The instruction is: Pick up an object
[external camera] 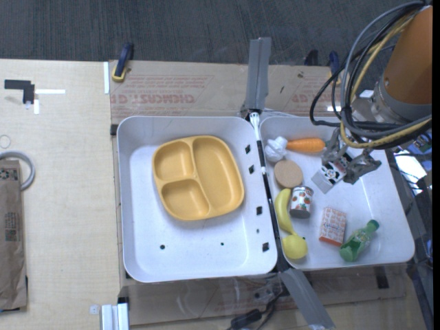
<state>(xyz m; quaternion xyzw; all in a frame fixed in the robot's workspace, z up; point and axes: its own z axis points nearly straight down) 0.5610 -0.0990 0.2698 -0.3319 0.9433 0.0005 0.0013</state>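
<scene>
Right now I see the pincer (pixel 342 165) low over the upper middle of the right bin (pixel 395 246), with a small white card with dark print (pixel 328 175) at its tip; whether the card is gripped or merely lying beneath I cannot tell, nor can I tell if the pincer is open or closed, since cables and the wrist hide it. Nearest to it, just to the left, lies one carrot (pixel 306 144) along the bin's top edge, touching one white crumpled lump (pixel 276 148). Below those sits one round tan disc (pixel 288 173), and under it one small can (pixel 300 201) with a printed label. One banana (pixel 282 210) lies along the bin's left wall, with one yellow lemon-like fruit (pixel 294 246) at its lower end. One orange packet (pixel 333 225) rests below the pincer, and one green bottle (pixel 359 240) lies tilted near the bottom right corner.

In the left bin (pixel 137 253) I count one yellow divided plate (pixel 198 177) with three compartments. On the surface (pixel 62 205) to the left, a brown paper bag (pixel 12 232) is cut off by the frame edge. A blue-and-yellow clamp (pixel 123 62) sits at the top edge of the cardboard (pixel 179 88).
</scene>
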